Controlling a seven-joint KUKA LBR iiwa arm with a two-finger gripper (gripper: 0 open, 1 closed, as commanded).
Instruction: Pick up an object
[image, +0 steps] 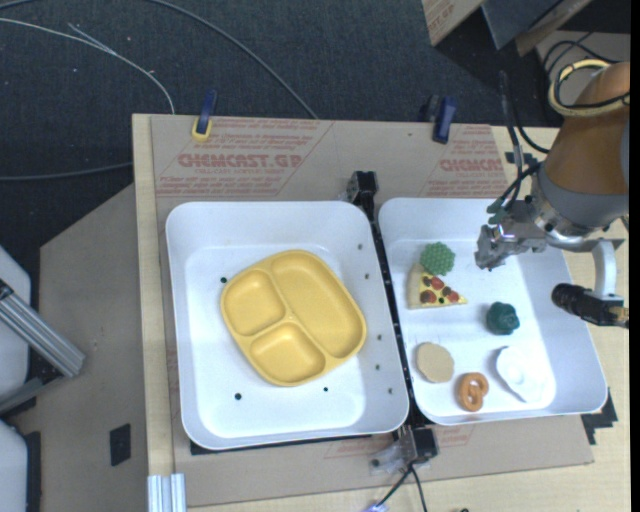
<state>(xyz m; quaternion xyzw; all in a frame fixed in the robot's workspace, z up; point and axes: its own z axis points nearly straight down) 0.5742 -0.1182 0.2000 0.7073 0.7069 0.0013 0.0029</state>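
The table carries two shallow white bins side by side. The left bin holds a yellow divided plate with three compartments, lying flat near the bin's middle.

The right bin holds six small items. A green broccoli piece lies at the upper left, with a pizza slice just below it, near or touching. A dark green object sits to the right of the slice. Along the lower edge lie a tan round cookie, a pretzel and a white object.

The arm enters from the right. Its pincer hangs above the right bin's upper part, just right of the broccoli piece. Whether it is released or clenched cannot be determined from this angle; nothing is seen between its tips.
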